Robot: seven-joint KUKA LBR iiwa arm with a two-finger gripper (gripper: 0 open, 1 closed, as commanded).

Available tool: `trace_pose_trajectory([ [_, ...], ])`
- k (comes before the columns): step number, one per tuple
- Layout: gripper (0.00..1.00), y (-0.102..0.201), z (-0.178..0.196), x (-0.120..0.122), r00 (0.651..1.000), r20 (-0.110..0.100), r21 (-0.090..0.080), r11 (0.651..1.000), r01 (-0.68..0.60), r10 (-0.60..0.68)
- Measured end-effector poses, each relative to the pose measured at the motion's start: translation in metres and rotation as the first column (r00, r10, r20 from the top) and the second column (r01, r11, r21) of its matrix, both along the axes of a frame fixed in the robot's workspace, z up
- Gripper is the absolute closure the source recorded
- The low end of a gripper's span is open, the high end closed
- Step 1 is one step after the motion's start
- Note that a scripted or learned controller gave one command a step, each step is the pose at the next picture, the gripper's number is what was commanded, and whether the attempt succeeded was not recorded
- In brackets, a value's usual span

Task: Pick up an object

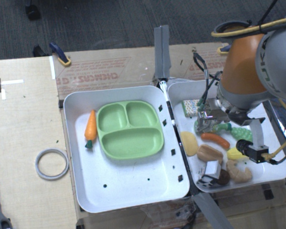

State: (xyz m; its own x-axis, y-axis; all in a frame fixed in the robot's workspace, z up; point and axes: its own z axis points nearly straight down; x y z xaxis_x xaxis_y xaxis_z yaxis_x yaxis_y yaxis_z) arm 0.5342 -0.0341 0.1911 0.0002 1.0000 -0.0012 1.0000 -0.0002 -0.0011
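My gripper (203, 122) hangs low over the right bin (277, 172), near its middle, under the grey and orange arm. Right beneath and beside it lie a green item (220, 127) and a red sausage-shaped toy (215, 139). Around them lie a yellow potato-like piece (189, 143), a brown bread-like piece (210, 153), a yellow piece (235, 154), a dark green piece (242, 133) and a green-and-white packet (189, 107). The arm hides part of the bin's far side.
The left bin (125, 184) holds a green divided plate (130, 129) and a toy carrot (90, 128) by its left wall. On the bench to the left are a grey ring (51, 163) and scissors (1, 223). A black-and-white object (213, 174) sits at the right bin's front.
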Motion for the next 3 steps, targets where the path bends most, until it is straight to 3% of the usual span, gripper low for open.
trace_pose_trajectory([
  [1, 0.00, 0.000, 0.000, 0.000, 1.000, 0.000, 0.000, 1.000, 0.000, 0.000],
  [2, 0.00, -0.079, -0.098, 0.022, 0.997, -0.002, 0.000, 0.997, -0.080, 0.080],
  [3, 0.00, -0.066, -0.100, -0.042, 1.000, -0.002, 0.002, 1.000, -0.029, 0.029],
])
